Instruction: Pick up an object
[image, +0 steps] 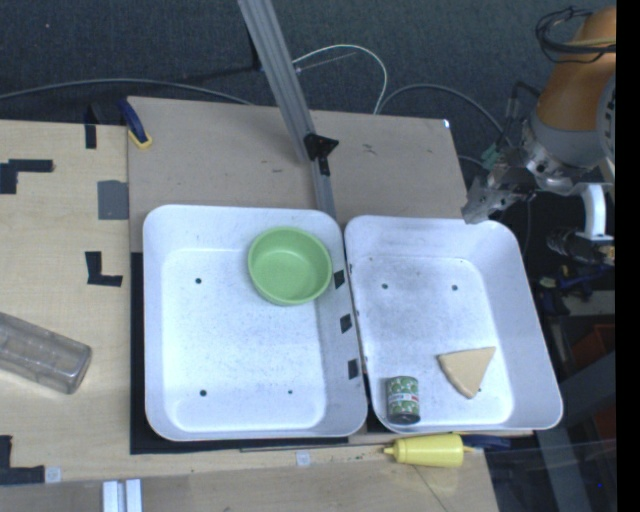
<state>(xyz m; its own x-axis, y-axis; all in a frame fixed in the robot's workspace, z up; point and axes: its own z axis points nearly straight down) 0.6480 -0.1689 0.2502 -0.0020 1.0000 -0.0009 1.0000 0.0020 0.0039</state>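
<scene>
Camera view is giving you the near edge first: a yellow bottle (428, 450) is lying on the desk (230, 150), and just beyond it a small green can (403, 398) and a tan wedge (469, 371) are waiting in the right bin (420, 310). Farther off, a green bowl (290, 265) is sitting in the left bin (230, 390). Your pincer (478, 208) is hovering over the right bin's far corner, carrying nothing, and whether it's open I cannot tell. You're in the approach; next you'll likely be swinging toward the can or wedge.

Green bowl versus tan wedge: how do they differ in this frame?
The green bowl is round and hollow; the tan wedge is flat and triangular. The bowl sits near the back of the left bin; the wedge lies near the front of the right bin. Both rest untouched, away from the gripper.
</scene>
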